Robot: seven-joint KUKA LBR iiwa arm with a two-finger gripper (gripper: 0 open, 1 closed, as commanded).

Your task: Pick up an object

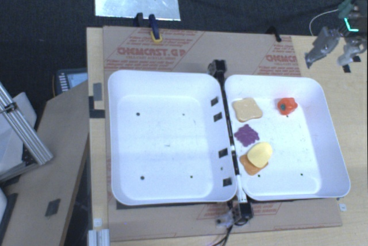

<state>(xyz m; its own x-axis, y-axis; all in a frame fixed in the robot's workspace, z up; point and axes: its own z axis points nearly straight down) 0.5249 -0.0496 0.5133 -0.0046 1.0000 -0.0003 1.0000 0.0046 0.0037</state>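
Yellow piece [260, 154] looks light, smooth, maybe slippery; grasp its sides. Gripper [335, 50] hangs apart, jaws state unclear.

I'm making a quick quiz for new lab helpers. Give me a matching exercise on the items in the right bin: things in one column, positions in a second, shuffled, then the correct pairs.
Things:
1. tan toast piece
2. red-orange toy
3. purple piece
4. yellow piece

Positions in the right bin:
A. nearest the front rim, lying over an orange piece
B. farthest from the divider, toward the back
C. back, next to the divider
D. between the toast and the yellow piece

Pairs: 1-C, 2-B, 3-D, 4-A
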